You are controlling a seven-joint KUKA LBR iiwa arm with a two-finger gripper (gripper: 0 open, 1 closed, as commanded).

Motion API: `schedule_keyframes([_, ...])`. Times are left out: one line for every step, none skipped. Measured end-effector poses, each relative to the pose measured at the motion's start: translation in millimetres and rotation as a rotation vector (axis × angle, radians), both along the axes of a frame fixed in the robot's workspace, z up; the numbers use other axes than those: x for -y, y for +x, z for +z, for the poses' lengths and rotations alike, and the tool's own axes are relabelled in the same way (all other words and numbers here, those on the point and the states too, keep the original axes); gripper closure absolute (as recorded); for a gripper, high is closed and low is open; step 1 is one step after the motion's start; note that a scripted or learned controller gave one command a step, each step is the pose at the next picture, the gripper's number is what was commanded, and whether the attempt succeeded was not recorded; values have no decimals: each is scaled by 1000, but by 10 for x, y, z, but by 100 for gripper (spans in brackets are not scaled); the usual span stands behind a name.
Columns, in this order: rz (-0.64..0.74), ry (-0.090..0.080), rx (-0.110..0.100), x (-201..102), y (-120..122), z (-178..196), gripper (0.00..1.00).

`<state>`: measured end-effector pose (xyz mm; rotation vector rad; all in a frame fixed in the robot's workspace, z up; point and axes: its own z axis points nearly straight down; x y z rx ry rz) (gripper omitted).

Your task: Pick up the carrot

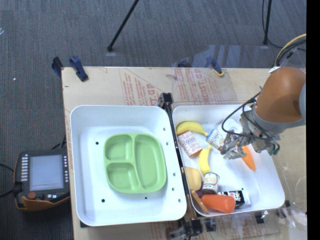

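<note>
Carrot (pixel 248 160) lies in right bin (pixel 267 181); gripper (pixel 234 150) just beside it.

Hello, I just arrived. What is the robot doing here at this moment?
The arm's gripper is down in the right bin, right beside an orange carrot that lies on the bin floor. Bananas, small packets and a can are nearby. The left bin holds a green divided plate.
</note>
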<state>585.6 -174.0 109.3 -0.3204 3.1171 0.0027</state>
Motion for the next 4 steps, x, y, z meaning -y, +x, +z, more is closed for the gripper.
schedule_keyframes([330, -1, -8, 386, -654, -180, 100])
schedule_keyframes([874, -6, 2, 96, -951, -206, 100])
schedule_keyframes([875, -9, 7, 99, -933, -196, 0])
schedule_keyframes([732, -2, -1, 236, -160, -214, 0])
